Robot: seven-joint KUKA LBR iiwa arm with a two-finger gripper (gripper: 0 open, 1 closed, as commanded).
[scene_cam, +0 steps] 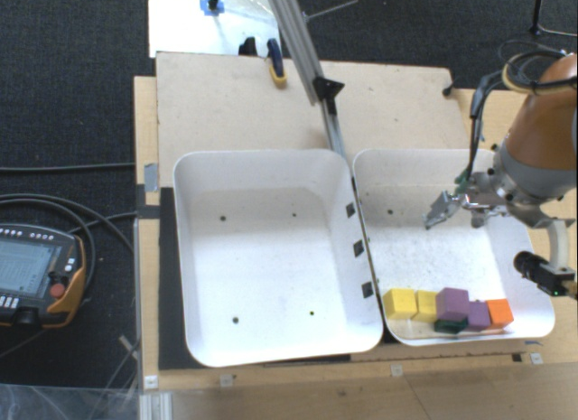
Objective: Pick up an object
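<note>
Several small blocks lie in a row along the front wall of the right bin (524, 256): two yellow blocks (400, 303) (425, 304), a large purple block (452, 301), a dark green block (450, 325), a smaller purple block (478, 314) and an orange block (499, 312). My gripper (440, 211) hangs over the middle of the right bin, behind the row of blocks and apart from them. The grey and orange arm (542, 129) reaches in from the right. I see nothing in the gripper.
The left bin (194, 256) stands beside the right one, with a shared divider (359, 247) between them. A slanted metal pole (298, 39) crosses the back board. A teach pendant (36, 274) lies on the floor at the left.
</note>
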